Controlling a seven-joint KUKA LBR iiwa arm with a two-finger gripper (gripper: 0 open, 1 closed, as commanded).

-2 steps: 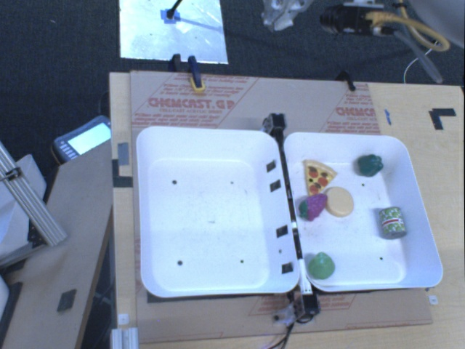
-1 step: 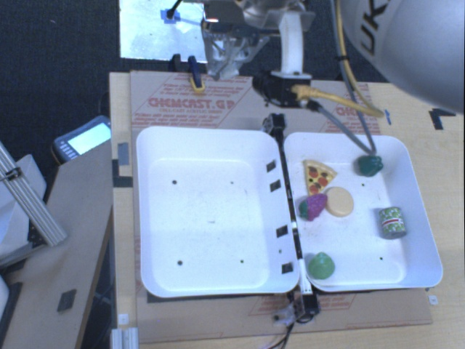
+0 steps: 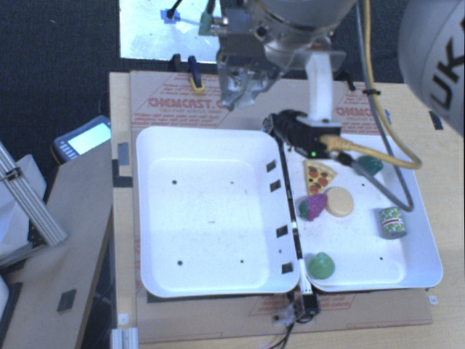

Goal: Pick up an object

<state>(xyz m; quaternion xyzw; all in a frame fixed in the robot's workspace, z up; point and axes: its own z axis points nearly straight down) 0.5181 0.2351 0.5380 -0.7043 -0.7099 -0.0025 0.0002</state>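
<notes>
My gripper [image 3: 242, 91] hangs high over the cardboard just behind the far edge of the left bin [image 3: 149, 195]. The right bin [image 3: 418, 267] holds several small things. A pizza slice [image 3: 318, 177] lies near its left wall, with a purple lump [image 3: 314, 206] and a tan round disc [image 3: 339, 201] just in front of it. A green-labelled can [image 3: 392, 222] sits on the right side, a green rounded piece [image 3: 320, 265] at the front left corner, and a teal object [image 3: 370, 166] toward the back. All of them lie well apart from the gripper.
A yellow cable [image 3: 378, 158] loops over the back of the right bin. A divider with black clips [image 3: 285, 209] separates the two bins. Outside the bench, a handheld device [image 3: 83, 142] lies at the left.
</notes>
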